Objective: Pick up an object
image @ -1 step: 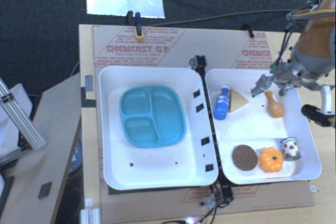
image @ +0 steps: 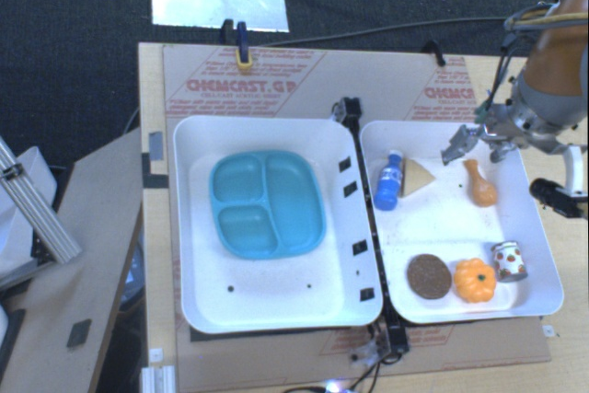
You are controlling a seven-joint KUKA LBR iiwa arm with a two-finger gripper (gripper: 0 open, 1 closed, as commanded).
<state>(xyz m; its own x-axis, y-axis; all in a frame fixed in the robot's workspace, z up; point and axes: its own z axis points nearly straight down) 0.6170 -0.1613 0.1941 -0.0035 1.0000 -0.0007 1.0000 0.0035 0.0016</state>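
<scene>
The gripper (image: 479, 143) hangs open over the right bin (image: 534, 239), holding nothing. Just below it in that bin lies a small orange drumstick (image: 479, 183). In the same bin are a blue bottle (image: 390, 181), a tan wedge (image: 419, 177), a brown cookie (image: 429, 276), a pumpkin (image: 475, 280) and a little cup (image: 508, 260). Left of that bin, the left bin (image: 198, 290) holds a blue tray (image: 268, 203). Both bins sit on a brown board (image: 304, 78) above dark carpet (image: 74, 5).

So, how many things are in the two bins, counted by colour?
Blue: 2, tray, bottle
Orange: 2, pumpkin, gourd
Tan: 1, wedge
Brown: 1, disc
White patterned: 1, cup
Total: 7
</scene>
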